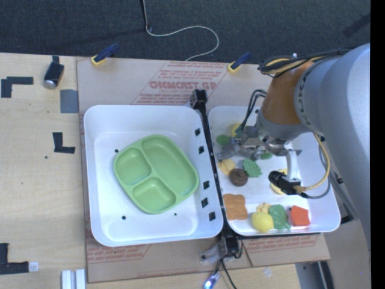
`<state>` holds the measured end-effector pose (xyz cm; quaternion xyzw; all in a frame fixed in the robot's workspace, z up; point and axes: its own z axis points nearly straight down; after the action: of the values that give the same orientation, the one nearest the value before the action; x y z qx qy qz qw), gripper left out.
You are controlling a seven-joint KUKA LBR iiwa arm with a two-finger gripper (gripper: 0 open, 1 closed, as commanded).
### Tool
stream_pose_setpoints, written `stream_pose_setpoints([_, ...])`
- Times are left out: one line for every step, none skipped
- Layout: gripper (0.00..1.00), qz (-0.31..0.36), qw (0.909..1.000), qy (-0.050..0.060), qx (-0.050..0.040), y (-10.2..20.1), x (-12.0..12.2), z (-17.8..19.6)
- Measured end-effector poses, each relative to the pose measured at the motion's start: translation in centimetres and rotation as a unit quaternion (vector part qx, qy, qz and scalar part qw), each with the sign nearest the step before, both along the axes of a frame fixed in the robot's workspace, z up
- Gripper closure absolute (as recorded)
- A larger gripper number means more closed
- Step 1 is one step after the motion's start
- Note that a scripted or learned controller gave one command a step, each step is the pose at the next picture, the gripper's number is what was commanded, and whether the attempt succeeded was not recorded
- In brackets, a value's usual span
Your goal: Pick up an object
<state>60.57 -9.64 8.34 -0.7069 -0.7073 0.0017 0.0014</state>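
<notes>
the gripper (pixel 249 147) hangs low in the right bin (pixel 328 218), over a green leafy piece (pixel 252 168) and a brown ball (pixel 239 176); i cannot tell its state or whether it holds anything. toast (pixel 234 207), a yellow fruit (pixel 262 220) and a red block (pixel 299 216) lie near the front rim. a green tray (pixel 156 173) sits in the left bin (pixel 99 131).

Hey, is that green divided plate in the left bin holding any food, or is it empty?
Empty. The green plate lies flat in the left bin, and all three compartments show bare green. The toy food pieces sit in the right bin.
</notes>
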Motion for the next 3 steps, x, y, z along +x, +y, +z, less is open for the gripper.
stream_pose_setpoints([0.00,0.000,1.0000,-0.002,-0.0004,-0.1,-2.3,0.2])
stream_pose_setpoints([0.00,0.000,1.0000,-0.004,-0.0010,-3.4,0.9,4.0])
stream_pose_setpoints([0.00,0.000,1.0000,0.002,0.0013,0.3,-5.2,1.4])
